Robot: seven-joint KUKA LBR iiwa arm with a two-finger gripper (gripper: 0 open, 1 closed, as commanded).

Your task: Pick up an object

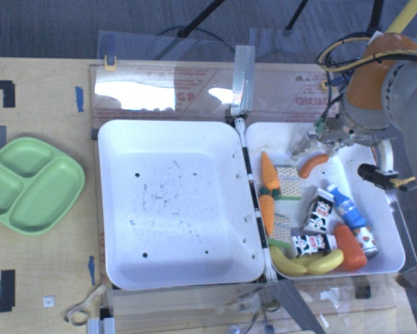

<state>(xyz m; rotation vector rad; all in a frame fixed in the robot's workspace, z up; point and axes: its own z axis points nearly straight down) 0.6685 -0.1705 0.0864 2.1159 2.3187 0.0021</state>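
Observation:
The right bin (396,256) holds several toy items. Two carrots (269,175) lie along its left wall, and a banana (307,264) lies at its front. Between them are two cow-patterned cartons (321,213), a blue bottle (348,210) and a red-orange pepper (351,247). A small orange sausage (312,164) lies near the back of the bin. My gripper (315,141) hangs over the back of the right bin, just above and behind the sausage. Nothing shows held in it.
The left bin (111,138) is beside it, separated by a raised divider (253,193). A green divided plate (31,184) sits on the bench at far left. A clear panel (166,89) stands behind the bins. The arm (379,82) fills the upper right.

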